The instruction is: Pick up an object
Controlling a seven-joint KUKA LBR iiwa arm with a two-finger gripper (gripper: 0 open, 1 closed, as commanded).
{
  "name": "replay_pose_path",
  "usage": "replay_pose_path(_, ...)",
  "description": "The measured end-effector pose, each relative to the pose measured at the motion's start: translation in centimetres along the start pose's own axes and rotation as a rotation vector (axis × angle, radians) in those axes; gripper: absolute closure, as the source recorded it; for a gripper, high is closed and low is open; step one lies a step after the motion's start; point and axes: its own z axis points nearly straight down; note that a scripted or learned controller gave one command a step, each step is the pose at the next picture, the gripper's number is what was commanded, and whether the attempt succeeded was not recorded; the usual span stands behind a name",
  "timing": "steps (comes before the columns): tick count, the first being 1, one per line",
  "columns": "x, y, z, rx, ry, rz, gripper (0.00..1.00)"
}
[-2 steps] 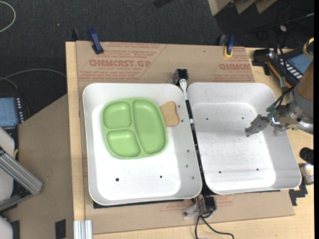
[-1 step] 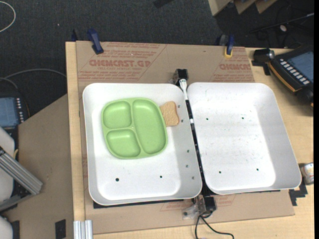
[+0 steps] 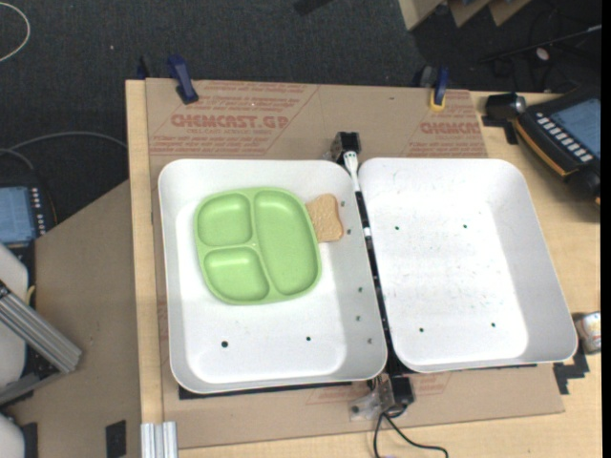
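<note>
Reaching for something to pick is the step I am judging to be in hand, and since no fingers are showing anywhere over the bench, I cannot tell whether the jaws are standing open or closed. Doing it well is meaning coming down over the tan cracker-like piece [image 3: 326,218], which is lying flat in the left bin [image 3: 191,351] left of centre frame, touching the right rim of the green divided plate [image 3: 256,246]. Looking thin, pale brown and roughly rectangular, it is calling for a low, centred pinch clear of the plate edge.
</note>
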Motion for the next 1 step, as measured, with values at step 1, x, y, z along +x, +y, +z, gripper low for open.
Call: replay_pose_path(1,-0.21,0.19,-0.81,0.0,-0.003,0.002,1.0)
